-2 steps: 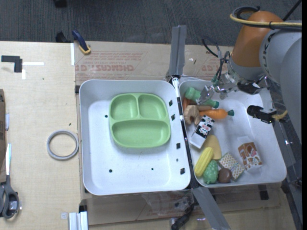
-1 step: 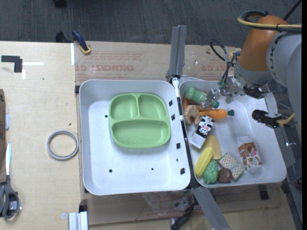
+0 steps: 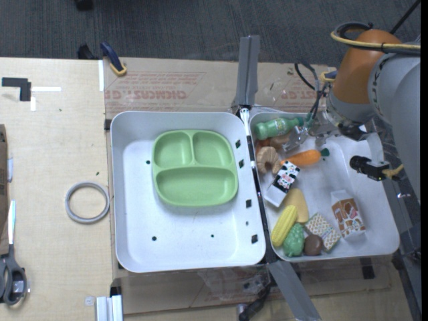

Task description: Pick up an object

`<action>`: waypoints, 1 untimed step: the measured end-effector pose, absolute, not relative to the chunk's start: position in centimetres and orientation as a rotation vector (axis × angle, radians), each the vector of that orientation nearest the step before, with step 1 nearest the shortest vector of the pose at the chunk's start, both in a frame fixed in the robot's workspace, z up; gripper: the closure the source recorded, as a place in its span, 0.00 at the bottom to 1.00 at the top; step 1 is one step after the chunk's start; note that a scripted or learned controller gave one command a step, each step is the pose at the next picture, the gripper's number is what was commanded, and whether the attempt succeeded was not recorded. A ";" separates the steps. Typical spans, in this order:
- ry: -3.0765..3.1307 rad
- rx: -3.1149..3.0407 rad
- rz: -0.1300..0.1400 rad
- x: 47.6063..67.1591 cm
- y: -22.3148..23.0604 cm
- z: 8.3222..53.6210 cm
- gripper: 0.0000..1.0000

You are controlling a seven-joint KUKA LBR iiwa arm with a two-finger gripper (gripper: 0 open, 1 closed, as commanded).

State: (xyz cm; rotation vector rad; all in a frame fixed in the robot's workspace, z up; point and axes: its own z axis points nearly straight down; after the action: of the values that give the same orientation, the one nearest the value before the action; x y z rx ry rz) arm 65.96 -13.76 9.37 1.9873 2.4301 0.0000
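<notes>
Arm over right bin (image 3: 374, 243) — jaw state cannot be determined.

The jaws (image 3: 302, 134) sit low at the bin's far end, between the green bottle (image 3: 275, 125) and the orange carrot (image 3: 305, 158); nothing is visibly held. The left bin (image 3: 127, 212) contains a green divided plate (image 3: 194, 168). A tape ring (image 3: 87, 201) lies on the counter (image 3: 47, 152).

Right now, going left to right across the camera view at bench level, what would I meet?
Scissors → roll of tape → left white bin holding the green divided plate → corn cob → snack packet in the right white bin.
</notes>
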 end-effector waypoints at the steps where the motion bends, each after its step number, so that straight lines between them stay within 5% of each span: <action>1: 2.193 2.260 -0.007 65.7 -14.1 9.2 0.00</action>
State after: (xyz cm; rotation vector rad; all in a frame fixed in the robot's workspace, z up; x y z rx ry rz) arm 65.74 -14.13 9.22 2.2604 2.1933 -0.0072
